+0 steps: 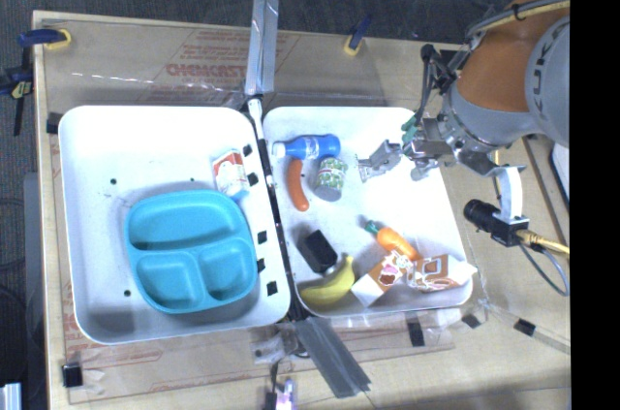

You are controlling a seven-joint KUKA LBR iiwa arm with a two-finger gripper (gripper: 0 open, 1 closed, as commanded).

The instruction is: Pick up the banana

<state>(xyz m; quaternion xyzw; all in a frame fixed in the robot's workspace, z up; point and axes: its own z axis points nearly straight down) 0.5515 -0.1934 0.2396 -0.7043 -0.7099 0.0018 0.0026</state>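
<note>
The yellow banana (329,285) lies curved along the front edge of the right bin (387,122), just right of the divider and in front of a black block (316,249). My gripper (399,157) hangs over the upper right part of that bin, well back and to the right of the banana. Its fingers (376,163) stand apart with nothing between them.
The right bin also holds a blue bottle (308,147), a red sausage (297,184), a small can (330,177), a carrot (393,240) and snack packets (418,272). The left bin (97,156) holds a blue divided tray (190,250) and a small carton (229,171).
</note>
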